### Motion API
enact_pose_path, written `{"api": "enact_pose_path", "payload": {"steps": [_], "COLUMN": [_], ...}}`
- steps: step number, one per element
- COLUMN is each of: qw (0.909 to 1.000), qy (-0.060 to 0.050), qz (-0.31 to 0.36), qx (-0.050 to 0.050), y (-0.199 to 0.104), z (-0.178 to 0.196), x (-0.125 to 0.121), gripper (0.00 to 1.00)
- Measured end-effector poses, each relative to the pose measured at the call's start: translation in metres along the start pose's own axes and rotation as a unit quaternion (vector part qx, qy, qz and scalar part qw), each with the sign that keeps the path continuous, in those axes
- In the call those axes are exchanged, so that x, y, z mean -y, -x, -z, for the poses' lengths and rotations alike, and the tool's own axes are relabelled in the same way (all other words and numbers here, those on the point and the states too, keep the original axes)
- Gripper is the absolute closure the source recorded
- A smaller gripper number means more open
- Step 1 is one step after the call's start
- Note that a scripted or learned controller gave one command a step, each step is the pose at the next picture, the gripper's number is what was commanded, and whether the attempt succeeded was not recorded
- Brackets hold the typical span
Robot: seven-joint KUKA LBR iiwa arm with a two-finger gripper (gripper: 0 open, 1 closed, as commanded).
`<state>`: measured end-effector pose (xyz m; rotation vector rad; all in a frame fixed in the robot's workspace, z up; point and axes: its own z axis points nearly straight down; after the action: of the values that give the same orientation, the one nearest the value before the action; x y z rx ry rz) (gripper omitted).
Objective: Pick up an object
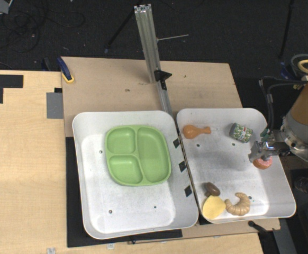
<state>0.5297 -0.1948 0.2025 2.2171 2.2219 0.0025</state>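
My gripper (261, 152) hangs over the right side of the right bin (223, 157), below the grey wrist that comes in from the right edge. A small pink-red object (263, 163) sits directly under its tip, touching or nearly touching it; I cannot tell whether it is gripped. Elsewhere in this bin lie an orange drumstick-shaped toy (196, 132) at the back left and a green can (241, 132) on its side at the back. Along the front are a small brown piece (213, 188), a yellow lump (214, 208) and a tan curled pastry (239, 204).
The left bin (90, 194) holds a green divided plate (138, 155). An aluminium post (150, 52) rises behind the seam between the bins. Black clips (181, 165) mark the shared wall. The right bin's rim lies just right of the gripper.
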Motion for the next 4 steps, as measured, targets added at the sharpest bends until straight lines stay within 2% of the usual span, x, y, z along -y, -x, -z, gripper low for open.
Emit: {"api": "enact_pose_path", "payload": {"steps": [1, 3, 4], "qw": [1.0000, 1.0000, 1.0000], "qy": [0.000, -0.003, -0.003], "qz": [0.000, 0.002, 0.002], "qx": [0.000, -0.002, -0.002], "y": [-0.008, -0.121, -0.183], "z": [0.049, 0.027, 0.029], "x": [-0.006, -0.016, -0.028], "gripper": [1.00, 1.00, 1.00]}}
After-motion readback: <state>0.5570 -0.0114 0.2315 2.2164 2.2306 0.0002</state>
